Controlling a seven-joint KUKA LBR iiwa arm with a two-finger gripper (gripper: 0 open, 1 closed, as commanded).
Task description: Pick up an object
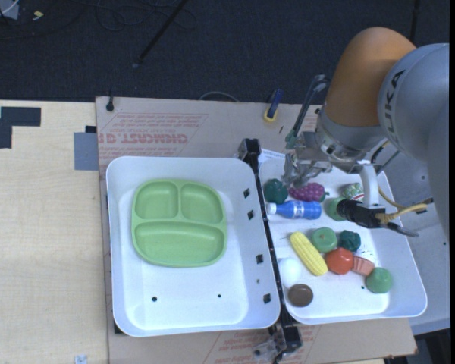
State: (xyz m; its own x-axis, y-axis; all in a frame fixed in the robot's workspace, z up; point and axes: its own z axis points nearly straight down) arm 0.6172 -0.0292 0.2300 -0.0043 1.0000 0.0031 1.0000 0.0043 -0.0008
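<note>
My gripper point(300, 179) hangs low over the back left part of the right bin point(409, 298), under the arm's orange band. Right below it lie a bunch of purple grapes point(309, 192) and a dark green toy vegetable point(275, 190); I cannot see whether it touches either. A blue bottle point(297, 210) lies on its side just in front of them. Further forward are a yellow corn cob point(309, 253), a red tomato point(339, 261), a brown round piece point(300, 295) and a white egg point(290, 268).
The left bin point(129, 294) holds a light green divided plate point(179, 223). More green toy pieces point(378, 280) sit at the right bin's right side. A black cable fitting point(360, 212) from the arm hangs over that bin. The bins' shared wall point(259, 226) runs down the middle.
</note>
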